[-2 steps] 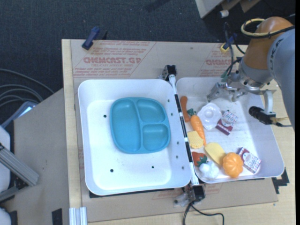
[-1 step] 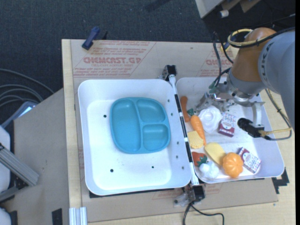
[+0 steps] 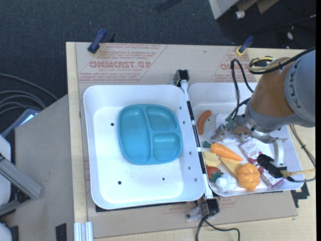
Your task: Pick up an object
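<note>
- Orange plastic carrot (image 3: 226, 151) lies in the right bin, long axis from 10 to 4 o'clock, tip towards 4.
- Two-finger gripper (image 3: 224, 129) hovers at its 12 o'clock; grip cannot be told.

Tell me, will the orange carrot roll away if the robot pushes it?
Probably a little. The carrot looks round and tapered, so it may roll in a curve rather than straight. It lies crowded among other toy food in the right bin, so neighbours would likely stop it. It looks like smooth plastic, perhaps slippery.
</note>
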{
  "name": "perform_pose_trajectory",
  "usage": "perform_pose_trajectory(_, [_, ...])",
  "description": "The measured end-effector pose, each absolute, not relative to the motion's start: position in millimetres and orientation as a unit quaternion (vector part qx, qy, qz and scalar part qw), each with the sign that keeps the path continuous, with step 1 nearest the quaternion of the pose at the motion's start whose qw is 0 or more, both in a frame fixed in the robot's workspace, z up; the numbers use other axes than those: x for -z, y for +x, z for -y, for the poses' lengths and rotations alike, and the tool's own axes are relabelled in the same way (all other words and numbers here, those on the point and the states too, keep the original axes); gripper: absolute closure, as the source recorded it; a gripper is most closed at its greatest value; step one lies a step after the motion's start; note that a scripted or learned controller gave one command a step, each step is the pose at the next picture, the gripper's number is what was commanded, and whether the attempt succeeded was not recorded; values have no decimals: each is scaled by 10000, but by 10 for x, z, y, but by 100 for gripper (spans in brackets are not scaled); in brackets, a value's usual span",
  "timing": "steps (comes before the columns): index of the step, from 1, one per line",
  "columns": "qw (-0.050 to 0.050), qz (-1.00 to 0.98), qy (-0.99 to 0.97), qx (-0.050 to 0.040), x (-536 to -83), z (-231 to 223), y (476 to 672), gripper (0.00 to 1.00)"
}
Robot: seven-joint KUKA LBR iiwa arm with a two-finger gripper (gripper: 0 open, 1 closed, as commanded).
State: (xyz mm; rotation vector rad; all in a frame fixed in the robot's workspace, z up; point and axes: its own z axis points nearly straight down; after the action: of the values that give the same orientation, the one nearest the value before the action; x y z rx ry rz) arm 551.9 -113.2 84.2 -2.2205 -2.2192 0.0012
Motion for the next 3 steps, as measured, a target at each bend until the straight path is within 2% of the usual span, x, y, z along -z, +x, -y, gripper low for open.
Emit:
perform_pose_trajectory(1, [16, 7070, -7072, -4, -843, 963, 5314, 0])
perform_pose_trajectory(3, [-4, 7072, -7070, 2, -848, 936, 6229, 0])
